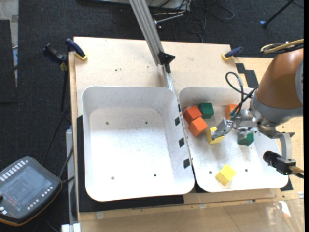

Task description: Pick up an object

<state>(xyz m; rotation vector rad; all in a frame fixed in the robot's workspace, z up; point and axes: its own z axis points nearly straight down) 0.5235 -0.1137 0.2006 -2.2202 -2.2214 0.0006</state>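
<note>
No words, brands or numbers can be read here. The handheld control pendant [21, 190] at the lower left carries a screen and rows of keys, but whatever may be printed there is too small and blurred to read.

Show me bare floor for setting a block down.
Left bin: whole floor bare. Right bin: free patches flank the yellow block along the near wall. Crowded: the far half, with orange blocks, green blocks and gripper.
</note>
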